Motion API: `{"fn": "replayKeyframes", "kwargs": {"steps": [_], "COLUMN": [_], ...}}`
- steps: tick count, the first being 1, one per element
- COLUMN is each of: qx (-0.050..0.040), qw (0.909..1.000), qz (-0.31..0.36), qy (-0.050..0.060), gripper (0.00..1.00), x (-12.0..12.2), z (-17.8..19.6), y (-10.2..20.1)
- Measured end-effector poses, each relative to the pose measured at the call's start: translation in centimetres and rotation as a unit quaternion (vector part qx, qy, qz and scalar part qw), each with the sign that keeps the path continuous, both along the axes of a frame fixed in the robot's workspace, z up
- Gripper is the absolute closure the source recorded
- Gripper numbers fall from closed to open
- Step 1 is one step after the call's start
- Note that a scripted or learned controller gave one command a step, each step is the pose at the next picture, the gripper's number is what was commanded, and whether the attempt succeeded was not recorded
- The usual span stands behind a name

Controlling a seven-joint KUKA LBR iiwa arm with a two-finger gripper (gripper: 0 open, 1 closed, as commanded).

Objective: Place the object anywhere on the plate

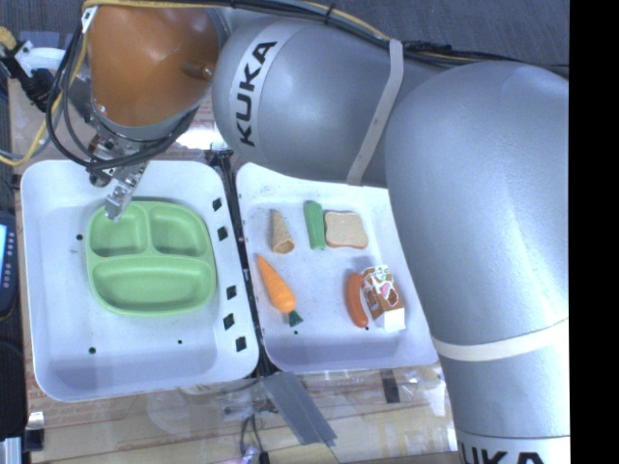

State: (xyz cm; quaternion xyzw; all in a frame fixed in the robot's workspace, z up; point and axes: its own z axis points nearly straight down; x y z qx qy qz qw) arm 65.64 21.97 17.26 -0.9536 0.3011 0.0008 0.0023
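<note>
Gripper low over green plate's upper-left compartment — arm stretched across both bins — jaw state indiscernible.

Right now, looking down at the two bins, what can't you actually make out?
- Gripper: too small over the green plate to tell open from shut, or whether it holds anything.
- Right bin: its far and right rims are hidden by the arm.
- Small carton beside the sausage: label too small to read.
</note>
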Motion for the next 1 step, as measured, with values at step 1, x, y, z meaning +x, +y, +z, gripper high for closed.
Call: {"fn": "replayKeyframes", "kwargs": {"steps": [1], "qx": [-0.0007], "qw": [0.9925], "qz": [0.122], "qy": [-0.007], "gripper": [1.00], "x": [-4.81], "z": [-6.36], "y": [0.08]}}
